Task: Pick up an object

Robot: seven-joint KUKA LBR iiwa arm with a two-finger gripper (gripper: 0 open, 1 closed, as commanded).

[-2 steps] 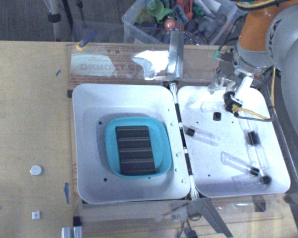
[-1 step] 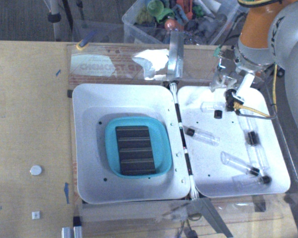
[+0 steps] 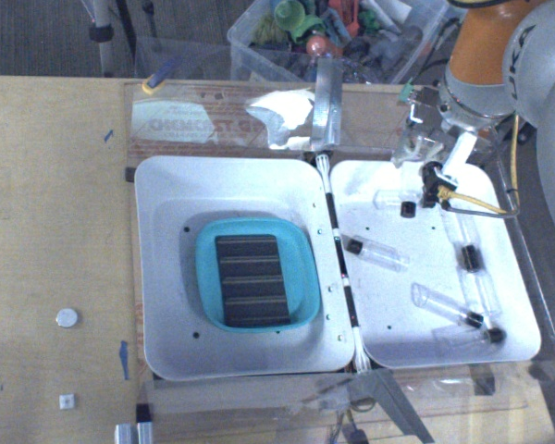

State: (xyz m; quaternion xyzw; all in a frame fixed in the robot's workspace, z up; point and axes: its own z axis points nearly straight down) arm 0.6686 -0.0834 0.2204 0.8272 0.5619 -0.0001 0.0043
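The right bin [image 3: 523, 340] holds several clear plastic tubes with black caps. One tube [image 3: 376, 252] lies near the divider, another [image 3: 444, 306] near the front, and a third [image 3: 474, 268] along the right side. A fourth, short tube [image 3: 391, 200] lies at the back of the bin. My gripper [image 3: 422, 158] hangs over the bin's back edge, just above and right of that short tube, below the orange wrist band [image 3: 486, 49]. In the left bin [image 3: 157, 248] a teal dish [image 3: 208, 276] carries a dark ribbed block [image 3: 252, 279].
A clear crate of mixed toys [image 3: 338, 17] stands behind the bins. A metal bar [image 3: 326, 109] and crumpled white plastic [image 3: 282, 114] lie on the board at the back. Yellow cable [image 3: 476, 208] trails from the wrist over the right bin. A small grey disc [image 3: 67, 318] sits on the bench at left.
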